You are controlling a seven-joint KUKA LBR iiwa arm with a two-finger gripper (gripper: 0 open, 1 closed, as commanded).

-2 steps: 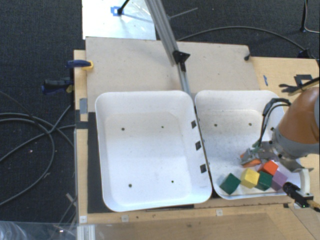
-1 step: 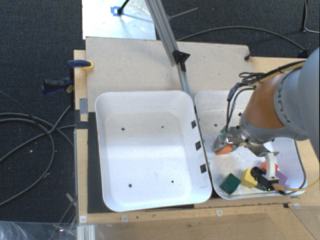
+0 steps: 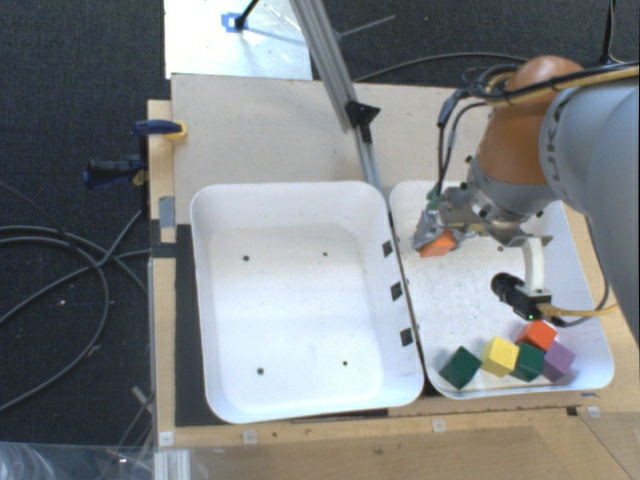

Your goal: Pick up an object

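We see our claw (image 3: pixel 437 236) closed around an orange block (image 3: pixel 436 247), raised over the right bin (image 3: pixel 455 298) on the desk (image 3: pixel 260 128).

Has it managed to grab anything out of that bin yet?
Looks partly done: the gripper sits over the right white bin with a small orange block between its fingers. Lifting it clear is left. Green, yellow, orange and purple cubes remain in the near corner.

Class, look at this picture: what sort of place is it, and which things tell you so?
Probably a robot lab or test bench: a robot arm reaches over two white bins, coloured blocks lie in one, and loose cables trail on the floor.
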